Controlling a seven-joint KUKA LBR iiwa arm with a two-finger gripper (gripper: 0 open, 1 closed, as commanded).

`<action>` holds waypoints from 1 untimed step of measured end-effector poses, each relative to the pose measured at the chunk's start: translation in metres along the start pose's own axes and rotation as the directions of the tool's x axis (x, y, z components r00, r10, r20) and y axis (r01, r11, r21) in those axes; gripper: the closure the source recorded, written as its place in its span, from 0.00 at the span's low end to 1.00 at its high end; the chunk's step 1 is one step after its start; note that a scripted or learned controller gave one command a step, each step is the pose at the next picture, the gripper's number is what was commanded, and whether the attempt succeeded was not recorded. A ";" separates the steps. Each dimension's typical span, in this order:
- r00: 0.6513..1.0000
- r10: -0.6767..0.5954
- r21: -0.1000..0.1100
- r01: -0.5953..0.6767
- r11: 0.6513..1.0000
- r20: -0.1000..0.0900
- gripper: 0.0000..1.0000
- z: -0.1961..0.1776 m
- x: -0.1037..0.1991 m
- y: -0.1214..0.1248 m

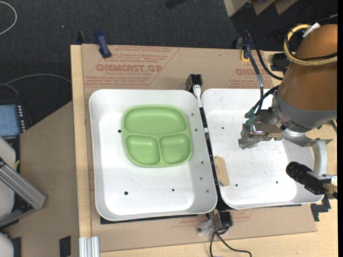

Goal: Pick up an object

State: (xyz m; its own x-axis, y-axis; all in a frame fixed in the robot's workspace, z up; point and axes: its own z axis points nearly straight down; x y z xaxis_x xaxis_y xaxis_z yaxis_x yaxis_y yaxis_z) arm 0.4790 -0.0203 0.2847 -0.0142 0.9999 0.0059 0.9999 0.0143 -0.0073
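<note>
Camera view — arm over the right bin (300,197), green tray (157,136) in the left bin (107,159).
Gripper (248,138) hangs low over the right bin's middle, nothing seen between its fingers — open or closed, I cannot tell. The three-part tray lies flat in the far half of the left bin, well apart from the gripper, across the bins' shared rims.

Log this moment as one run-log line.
pincer: over right bin, nothing seen held | green plate: in left bin, untouched | pick: not done
</note>
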 end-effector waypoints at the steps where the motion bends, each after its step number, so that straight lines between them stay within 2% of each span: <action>1: 1.000 0.007 -0.024 -0.006 1.000 0.003 1.00 -0.124 0.043 0.001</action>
State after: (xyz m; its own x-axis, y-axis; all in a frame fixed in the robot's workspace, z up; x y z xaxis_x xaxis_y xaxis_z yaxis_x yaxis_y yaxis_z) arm 0.4807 0.0218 0.4092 -0.0078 1.0000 0.0025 0.9998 0.0077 0.0166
